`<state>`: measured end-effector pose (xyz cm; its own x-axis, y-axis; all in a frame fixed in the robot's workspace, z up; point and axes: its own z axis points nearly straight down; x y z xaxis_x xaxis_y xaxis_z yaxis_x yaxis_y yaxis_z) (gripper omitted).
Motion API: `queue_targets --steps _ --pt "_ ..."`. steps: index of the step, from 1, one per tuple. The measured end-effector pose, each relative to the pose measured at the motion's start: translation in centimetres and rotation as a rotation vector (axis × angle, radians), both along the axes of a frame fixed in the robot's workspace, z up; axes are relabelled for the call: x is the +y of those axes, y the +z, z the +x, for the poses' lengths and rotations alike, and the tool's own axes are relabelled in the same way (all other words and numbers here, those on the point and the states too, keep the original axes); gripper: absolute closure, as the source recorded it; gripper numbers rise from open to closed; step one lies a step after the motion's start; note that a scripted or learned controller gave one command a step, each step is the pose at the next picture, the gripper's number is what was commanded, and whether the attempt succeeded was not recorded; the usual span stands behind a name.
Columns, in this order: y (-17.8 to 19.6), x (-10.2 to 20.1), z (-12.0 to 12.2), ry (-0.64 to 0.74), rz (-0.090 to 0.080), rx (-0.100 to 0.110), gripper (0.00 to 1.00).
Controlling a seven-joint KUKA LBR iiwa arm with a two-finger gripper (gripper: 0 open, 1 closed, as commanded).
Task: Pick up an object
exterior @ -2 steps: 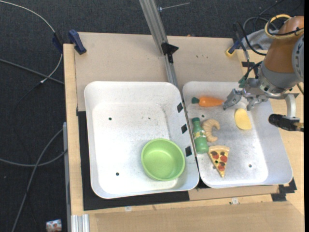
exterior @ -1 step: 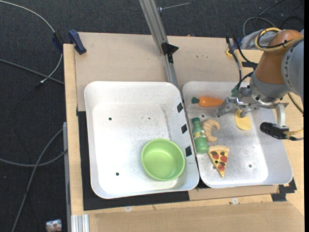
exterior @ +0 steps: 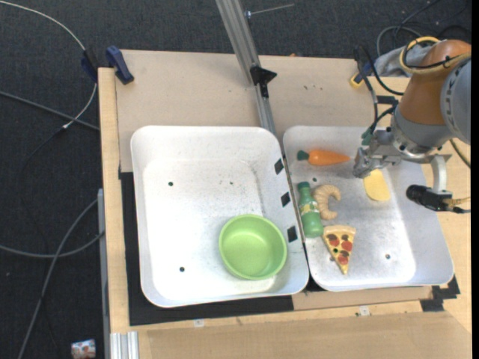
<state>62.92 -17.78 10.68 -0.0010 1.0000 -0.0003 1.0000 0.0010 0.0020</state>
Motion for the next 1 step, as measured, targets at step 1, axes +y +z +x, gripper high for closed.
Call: queue_targets --steps 1 --pt "6.36 0.14 0.27 0.000 -0.001 -0.004 1.00"
